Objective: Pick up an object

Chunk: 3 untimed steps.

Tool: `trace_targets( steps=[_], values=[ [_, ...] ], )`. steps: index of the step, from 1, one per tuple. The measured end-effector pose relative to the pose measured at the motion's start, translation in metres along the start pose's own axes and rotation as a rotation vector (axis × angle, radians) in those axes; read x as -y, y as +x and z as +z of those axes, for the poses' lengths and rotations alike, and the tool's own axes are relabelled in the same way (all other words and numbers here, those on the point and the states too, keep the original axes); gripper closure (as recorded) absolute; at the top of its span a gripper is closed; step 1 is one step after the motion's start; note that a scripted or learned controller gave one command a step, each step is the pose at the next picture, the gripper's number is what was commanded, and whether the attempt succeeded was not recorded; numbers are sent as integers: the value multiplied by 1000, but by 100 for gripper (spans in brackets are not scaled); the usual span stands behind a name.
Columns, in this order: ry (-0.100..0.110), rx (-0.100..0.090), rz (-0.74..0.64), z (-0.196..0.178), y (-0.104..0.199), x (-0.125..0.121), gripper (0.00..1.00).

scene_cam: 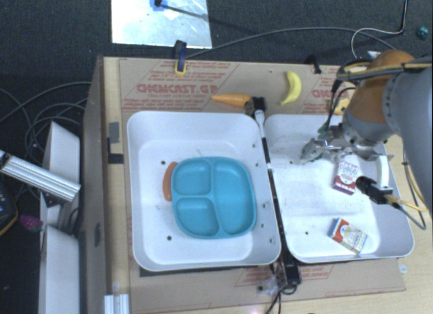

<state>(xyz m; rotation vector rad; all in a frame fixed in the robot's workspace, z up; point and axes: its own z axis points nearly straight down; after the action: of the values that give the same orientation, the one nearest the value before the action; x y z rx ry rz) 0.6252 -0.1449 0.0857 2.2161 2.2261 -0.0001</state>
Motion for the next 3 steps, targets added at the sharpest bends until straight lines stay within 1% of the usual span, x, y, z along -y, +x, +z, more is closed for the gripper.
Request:
trace_targets(
  steps=[1,2,3],
  values=[
    [-3,1,-1,0,-11,-44,0],
    [-6,3,-7,-11,-11,-45,100],
    [-6,3,-7,-11,-11,-45,0]
  ],
)
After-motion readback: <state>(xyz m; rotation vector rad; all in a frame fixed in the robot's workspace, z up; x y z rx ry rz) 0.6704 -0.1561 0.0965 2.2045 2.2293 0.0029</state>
